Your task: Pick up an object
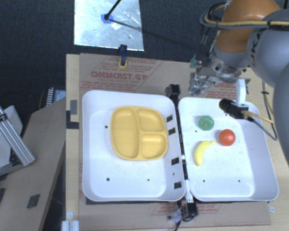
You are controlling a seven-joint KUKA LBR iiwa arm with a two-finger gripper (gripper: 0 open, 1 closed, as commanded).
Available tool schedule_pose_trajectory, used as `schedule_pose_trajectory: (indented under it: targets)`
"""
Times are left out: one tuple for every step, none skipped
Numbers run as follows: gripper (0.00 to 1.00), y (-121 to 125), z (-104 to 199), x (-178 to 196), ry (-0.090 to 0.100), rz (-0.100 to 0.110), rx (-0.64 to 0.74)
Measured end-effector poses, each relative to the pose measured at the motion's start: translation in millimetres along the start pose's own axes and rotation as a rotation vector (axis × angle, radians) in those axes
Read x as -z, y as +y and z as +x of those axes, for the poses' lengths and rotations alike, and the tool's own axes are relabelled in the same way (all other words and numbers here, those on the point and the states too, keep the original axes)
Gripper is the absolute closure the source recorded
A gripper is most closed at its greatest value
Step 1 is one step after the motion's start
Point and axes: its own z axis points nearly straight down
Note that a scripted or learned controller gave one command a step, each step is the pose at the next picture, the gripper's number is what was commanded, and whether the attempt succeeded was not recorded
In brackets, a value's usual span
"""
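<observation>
In the right bin (pixel 255 183) lie a green round fruit (pixel 206 122), a red tomato-like ball (pixel 226 137) and a yellow banana (pixel 203 151), grouped in its upper middle part. My gripper (pixel 198 87) hangs above the back rim of the right bin, up and to the left of the green fruit and apart from all three objects. Nothing shows between its metal fingertips.
The left bin (pixel 93 149) holds a yellow divided plate (pixel 138 133). A black clip strip (pixel 177 137) runs between the two bins. Cardboard (pixel 132 72) lies under the bins, with a silver sheet (pixel 109 21) behind it. The arm's grey body fills the upper right.
</observation>
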Motion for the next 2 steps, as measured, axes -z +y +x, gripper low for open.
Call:
schedule_pose_trajectory:
  targets:
    - [1.0, -6, 51, -3, 0.0, 0.002, -0.001]
    - [1.0, -3, 108, -10, 0.001, 0.001, 0.0]
